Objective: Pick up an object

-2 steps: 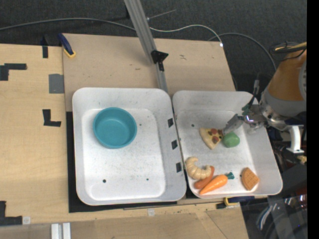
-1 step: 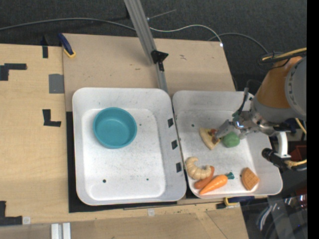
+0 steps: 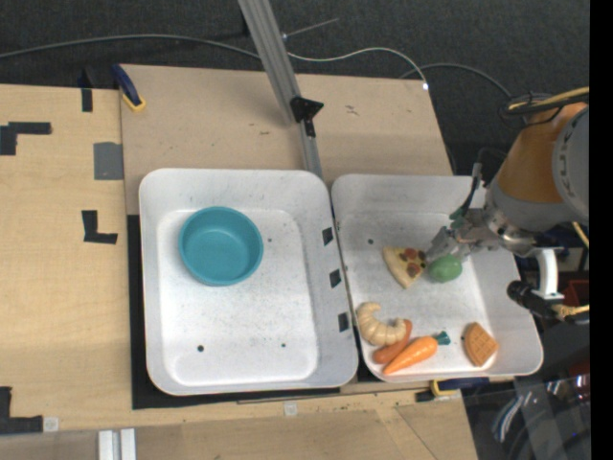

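Note:
The right bin (image 3: 383, 199) holds a green round object (image 3: 445, 270), a pizza slice (image 3: 403, 264), a pale croissant-like piece (image 3: 379, 324), an orange carrot (image 3: 412, 352) and a brown waffle-like cracker (image 3: 480, 344). My gripper (image 3: 450, 245) reaches in from the right and sits low over the green object's upper left edge, beside the pizza slice. The fingers point down toward the green object, which still rests on the bin floor.
A teal bowl (image 3: 221, 244) stands in the left bin (image 3: 163, 343). A slanted metal pole (image 3: 273, 46) runs from the top to the divider between the bins. Cables trail across the dark floor behind the bench.

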Tool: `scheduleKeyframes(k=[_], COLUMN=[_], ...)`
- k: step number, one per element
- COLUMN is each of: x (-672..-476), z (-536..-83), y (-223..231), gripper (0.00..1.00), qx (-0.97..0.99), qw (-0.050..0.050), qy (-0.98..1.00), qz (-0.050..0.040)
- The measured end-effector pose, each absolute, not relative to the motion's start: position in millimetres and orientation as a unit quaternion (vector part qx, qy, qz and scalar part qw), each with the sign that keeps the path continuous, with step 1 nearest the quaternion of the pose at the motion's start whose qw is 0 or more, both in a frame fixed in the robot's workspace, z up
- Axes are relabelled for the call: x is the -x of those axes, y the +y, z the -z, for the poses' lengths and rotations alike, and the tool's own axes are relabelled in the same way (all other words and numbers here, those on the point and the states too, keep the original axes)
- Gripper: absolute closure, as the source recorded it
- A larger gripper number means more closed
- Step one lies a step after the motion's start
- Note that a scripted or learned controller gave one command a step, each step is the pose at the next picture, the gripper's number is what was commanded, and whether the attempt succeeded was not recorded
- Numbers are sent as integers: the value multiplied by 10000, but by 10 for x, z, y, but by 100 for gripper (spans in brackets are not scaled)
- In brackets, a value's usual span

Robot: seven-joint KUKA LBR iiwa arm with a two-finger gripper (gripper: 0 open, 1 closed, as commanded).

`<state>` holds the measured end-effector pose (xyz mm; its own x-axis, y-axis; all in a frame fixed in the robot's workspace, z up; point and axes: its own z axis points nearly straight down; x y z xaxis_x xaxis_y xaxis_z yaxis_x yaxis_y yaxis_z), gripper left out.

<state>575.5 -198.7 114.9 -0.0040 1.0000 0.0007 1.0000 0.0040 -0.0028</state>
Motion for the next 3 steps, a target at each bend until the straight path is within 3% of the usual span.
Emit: scheduleKeyframes(k=[3], x=[-5780], z=[-2635], y=[-1924], gripper=[100], qx=[7063], qw=[-17], qy=[-7079], qz=[10])
